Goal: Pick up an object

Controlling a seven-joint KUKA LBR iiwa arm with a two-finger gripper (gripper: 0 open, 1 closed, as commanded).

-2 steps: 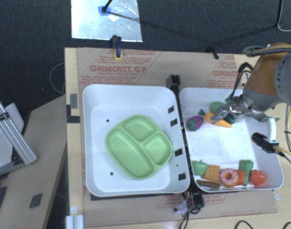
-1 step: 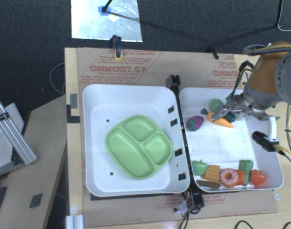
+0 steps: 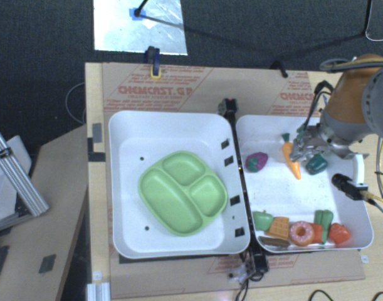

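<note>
- Your gripper [image 3: 302, 148] sits low in the right bin [image 3: 365, 215], near its far edge; you cannot tell how it stands.
- The toy carrot [image 3: 290, 159] lies just beside it, a purple piece [image 3: 256, 161] to the left.
- Open floor spans mid-bin; toys crowd the near wall, among them a donut [image 3: 301, 232].
- The left bin [image 3: 125, 187] holds a green divided plate [image 3: 182, 193].

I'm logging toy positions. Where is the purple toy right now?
The purple toy lies in the right bin, near its left wall, left of the orange carrot and apart from the toys along the bin's near edge.
</note>
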